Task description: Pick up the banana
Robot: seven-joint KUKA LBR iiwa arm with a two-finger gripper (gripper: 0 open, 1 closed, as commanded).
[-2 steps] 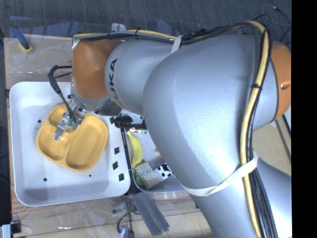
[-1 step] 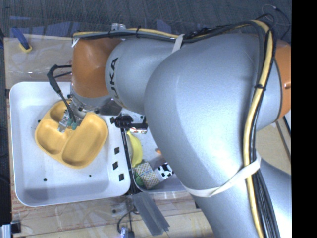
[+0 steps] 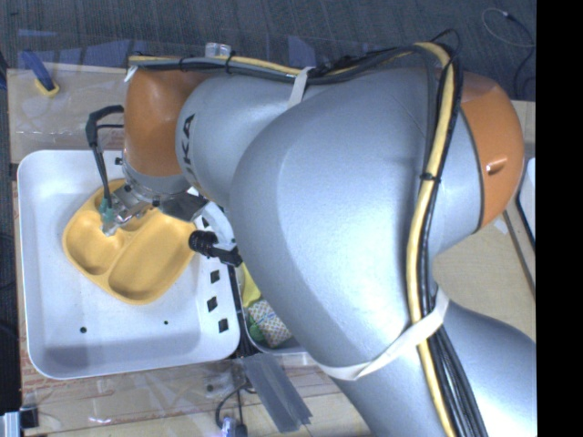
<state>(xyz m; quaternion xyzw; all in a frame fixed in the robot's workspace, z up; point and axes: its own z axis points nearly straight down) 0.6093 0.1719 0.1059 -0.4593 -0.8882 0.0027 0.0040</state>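
Note:
My gripper [image 3: 111, 215] hangs low in the left bin [image 3: 36, 244], with its tip at the upper left lobe of a yellow two-lobed dish [image 3: 146, 264]. The orange wrist band [image 3: 150, 126] sits directly above it. A yellow-green sliver [image 3: 249, 288] peeks out from under the arm at the right bin's left edge. I cannot tell whether it is the banana. The grey arm [image 3: 346, 198] hides most of the right bin.
A round patterned object [image 3: 271, 324] lies just below the yellow-green sliver in the right bin. The left bin's white floor [image 3: 109, 335] is bare in front of the dish. A blue and yellow tool [image 3: 38, 73] lies on the bench at the far left.

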